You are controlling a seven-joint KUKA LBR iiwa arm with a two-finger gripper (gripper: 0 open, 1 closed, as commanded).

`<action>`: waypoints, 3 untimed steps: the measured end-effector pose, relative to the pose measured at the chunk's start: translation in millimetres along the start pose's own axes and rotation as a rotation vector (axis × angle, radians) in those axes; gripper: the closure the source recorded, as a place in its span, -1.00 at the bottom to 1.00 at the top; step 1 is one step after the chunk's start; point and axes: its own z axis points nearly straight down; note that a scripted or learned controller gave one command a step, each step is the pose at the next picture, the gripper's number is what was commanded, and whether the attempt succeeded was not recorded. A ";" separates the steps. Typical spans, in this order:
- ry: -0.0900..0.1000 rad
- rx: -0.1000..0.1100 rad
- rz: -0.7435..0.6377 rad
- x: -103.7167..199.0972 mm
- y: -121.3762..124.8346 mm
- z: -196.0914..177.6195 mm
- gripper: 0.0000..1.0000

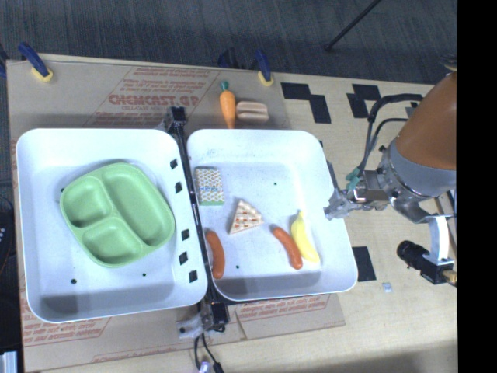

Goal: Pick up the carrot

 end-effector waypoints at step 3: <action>0.000 -0.001 -0.004 0.0 36.0 -22.1 1.00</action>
